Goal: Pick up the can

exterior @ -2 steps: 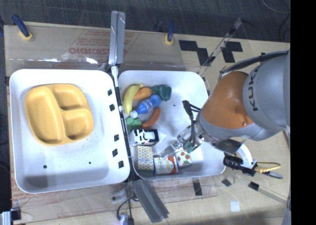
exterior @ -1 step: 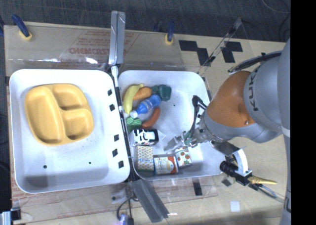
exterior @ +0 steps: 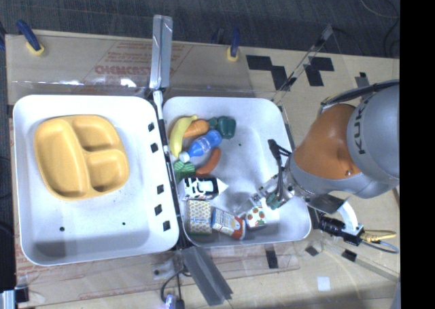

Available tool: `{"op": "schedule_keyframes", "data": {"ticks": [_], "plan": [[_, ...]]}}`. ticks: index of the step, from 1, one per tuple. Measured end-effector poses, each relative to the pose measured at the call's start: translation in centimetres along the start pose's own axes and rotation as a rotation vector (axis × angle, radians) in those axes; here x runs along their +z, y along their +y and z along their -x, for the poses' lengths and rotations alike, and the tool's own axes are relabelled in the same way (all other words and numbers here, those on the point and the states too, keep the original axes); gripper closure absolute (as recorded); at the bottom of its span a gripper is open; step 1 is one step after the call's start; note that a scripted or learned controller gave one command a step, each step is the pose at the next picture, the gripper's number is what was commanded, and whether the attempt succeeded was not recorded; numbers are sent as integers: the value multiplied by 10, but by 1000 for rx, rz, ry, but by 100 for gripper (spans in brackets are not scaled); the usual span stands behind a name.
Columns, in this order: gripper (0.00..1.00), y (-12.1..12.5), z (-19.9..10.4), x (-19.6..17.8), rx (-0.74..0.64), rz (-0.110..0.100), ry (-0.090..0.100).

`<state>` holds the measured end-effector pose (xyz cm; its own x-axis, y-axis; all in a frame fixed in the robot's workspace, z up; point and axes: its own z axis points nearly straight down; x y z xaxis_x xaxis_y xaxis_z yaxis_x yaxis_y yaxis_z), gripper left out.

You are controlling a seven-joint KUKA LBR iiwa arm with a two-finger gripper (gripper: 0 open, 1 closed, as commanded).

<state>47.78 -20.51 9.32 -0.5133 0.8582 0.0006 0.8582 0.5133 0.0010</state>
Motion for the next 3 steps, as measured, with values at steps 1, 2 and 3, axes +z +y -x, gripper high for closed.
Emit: {"op": "schedule_keyframes", "data": {"ticks": [1, 2, 3], "plan": [[100, 1, 0, -10, -5, 0, 1], [100, 64, 13, -98, 115, -1, -1], [100, 78, 43, -154, 60, -1, -1]]}}
